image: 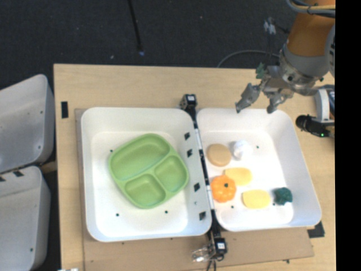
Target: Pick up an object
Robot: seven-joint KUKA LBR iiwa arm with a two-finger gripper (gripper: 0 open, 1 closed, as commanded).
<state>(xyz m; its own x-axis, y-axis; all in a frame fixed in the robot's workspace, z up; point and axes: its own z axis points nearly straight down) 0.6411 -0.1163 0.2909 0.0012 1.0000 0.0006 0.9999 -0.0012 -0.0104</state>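
The gripper [259, 102] is hovering with fingers spread and nothing between them at the right bin's [304, 205] twelve o'clock rim — positioning above its pickings: an orange pumpkin [223, 189], tan disc [219, 154] and yellow pieces [255, 199] clustering toward six o'clock.

Grey arm [309, 24] with orange band, entering from the right and directly above the pincer [260, 101]. The pincer's two fingers [246, 99] point downward, spread apart, with nothing between them.
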